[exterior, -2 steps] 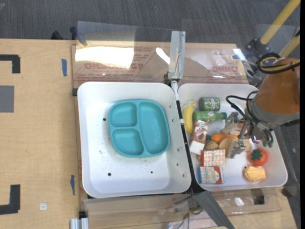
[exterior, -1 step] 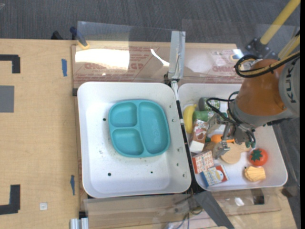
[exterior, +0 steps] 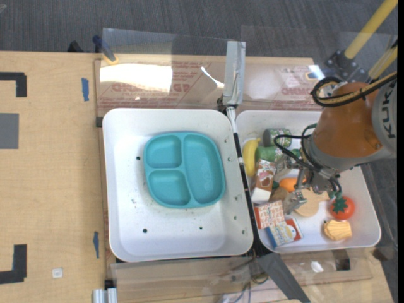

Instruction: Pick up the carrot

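The carrot (exterior: 286, 184) is a small orange piece lying in the middle of the right bin (exterior: 371, 227), among other toy food. My gripper (exterior: 297, 194) reaches down from the orange-banded wrist (exterior: 344, 128) and sits right at the carrot's right side, touching or nearly touching it. The wrist and cables hide part of the carrot and the gripper's tips. I cannot make out whether the carrot is between them.
The right bin also holds a banana (exterior: 250, 155), a green can (exterior: 276, 136), a small carton (exterior: 265, 174), two flat boxes (exterior: 273, 214), a tan disc (exterior: 308, 207), a tomato (exterior: 341, 208) and a yellow piece (exterior: 336, 230). A teal divided plate (exterior: 185, 169) lies in the left bin (exterior: 120, 188).
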Tool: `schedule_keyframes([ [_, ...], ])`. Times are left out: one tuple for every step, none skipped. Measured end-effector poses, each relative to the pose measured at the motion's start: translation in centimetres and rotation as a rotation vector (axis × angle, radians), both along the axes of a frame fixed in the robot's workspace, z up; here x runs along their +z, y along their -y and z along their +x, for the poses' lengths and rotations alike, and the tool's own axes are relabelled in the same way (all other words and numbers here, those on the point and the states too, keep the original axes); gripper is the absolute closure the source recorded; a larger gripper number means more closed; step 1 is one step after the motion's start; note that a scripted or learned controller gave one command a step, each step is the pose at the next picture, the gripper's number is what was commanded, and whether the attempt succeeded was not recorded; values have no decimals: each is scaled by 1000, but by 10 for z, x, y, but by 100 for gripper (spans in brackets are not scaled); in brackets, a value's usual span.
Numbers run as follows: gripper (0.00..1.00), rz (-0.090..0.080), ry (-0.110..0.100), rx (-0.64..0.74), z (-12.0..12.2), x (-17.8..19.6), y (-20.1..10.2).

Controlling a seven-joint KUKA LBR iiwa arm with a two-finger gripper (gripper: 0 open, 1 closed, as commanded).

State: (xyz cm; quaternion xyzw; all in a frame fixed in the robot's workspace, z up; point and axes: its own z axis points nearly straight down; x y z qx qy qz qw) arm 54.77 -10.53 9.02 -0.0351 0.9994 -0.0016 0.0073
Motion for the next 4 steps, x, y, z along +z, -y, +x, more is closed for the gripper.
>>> schedule_keyframes([
  [100,-1,12,2,4,13,-1],
  [100,1,-2,203,-10,116,-57],
  [100,1,2,201,-9,125,-57],
  [100,-2,-13,682,-43,126,-54],
])
